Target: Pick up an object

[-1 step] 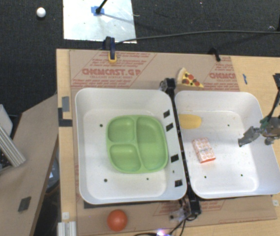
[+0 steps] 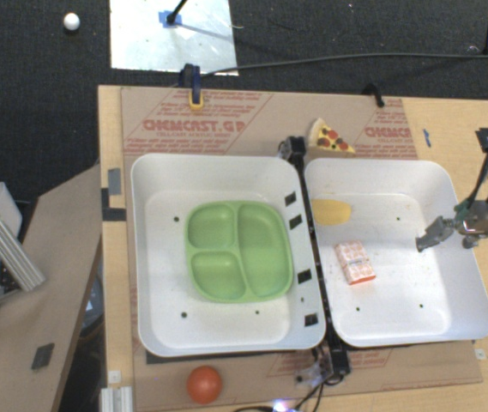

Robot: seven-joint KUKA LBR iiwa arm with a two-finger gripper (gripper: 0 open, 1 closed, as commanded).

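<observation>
cardboard-topped bench (image 2: 252,114) with two white bins: left bin (image 2: 153,187) with green divided plate (image 2: 237,251), right bin (image 2: 462,303) with pink-and-white packet (image 2: 355,263) and yellow piece (image 2: 331,212) near centre frame. gripper (image 2: 436,233) at right, apart from both, carrying nothing; finger state unclear. pick not yet begun.

Claw (image 2: 436,233) over right bin (image 2: 466,316); pink box (image 2: 355,263) nearby; green tray (image 2: 238,251) in left bin (image 2: 153,230).

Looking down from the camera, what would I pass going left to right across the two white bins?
Green divided plate in the left bin → yellow flat piece → small red-and-white box in the right bin → the arm's tool at the right edge.
</observation>
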